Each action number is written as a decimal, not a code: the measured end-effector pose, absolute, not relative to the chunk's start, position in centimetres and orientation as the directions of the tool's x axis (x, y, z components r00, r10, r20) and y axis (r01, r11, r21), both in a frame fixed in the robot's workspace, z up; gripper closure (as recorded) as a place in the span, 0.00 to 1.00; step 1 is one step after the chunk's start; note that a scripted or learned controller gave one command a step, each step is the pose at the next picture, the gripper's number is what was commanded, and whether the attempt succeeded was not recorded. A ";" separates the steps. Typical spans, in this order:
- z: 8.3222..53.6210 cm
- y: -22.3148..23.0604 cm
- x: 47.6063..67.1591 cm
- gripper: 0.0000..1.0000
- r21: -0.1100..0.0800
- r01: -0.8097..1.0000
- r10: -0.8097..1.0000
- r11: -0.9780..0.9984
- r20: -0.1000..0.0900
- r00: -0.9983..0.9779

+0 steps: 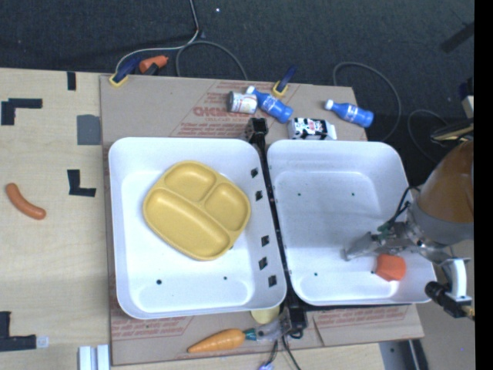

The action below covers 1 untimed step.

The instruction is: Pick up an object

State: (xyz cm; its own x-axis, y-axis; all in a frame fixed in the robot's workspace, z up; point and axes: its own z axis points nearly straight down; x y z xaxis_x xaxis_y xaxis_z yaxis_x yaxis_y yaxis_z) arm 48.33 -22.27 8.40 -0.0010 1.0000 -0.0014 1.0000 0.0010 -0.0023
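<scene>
Arm reaches in low from right, gripper (362, 247) over right bin (331, 160) beside orange object (390, 267); finger state unclear.

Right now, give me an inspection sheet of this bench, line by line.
Surface: cardboard sheet on a wooden bench, bearing two white bins, left bin and right bin.
Job's things: yellow divided plate in the left bin; orange object in the right bin's near right corner.
Clutter: two blue bottles, small carton behind the bins; toy carrot in front; sausage far left.
Grippers: claw low in the right bin, beside the orange object; grip unclear.
Cables: black cable on the dark floor behind.
Surroundings: dark carpet; clamps at the cardboard's edge.
</scene>
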 end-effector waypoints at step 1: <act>8.7 -20.0 55.6 0.00 0.006 1.000 1.000 0.004 -0.005 -0.004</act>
State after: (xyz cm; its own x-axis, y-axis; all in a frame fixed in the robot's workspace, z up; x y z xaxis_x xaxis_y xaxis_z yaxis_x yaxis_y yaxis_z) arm 55.59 -19.98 8.72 -0.0045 1.0000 -0.0048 1.0000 0.0045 0.0058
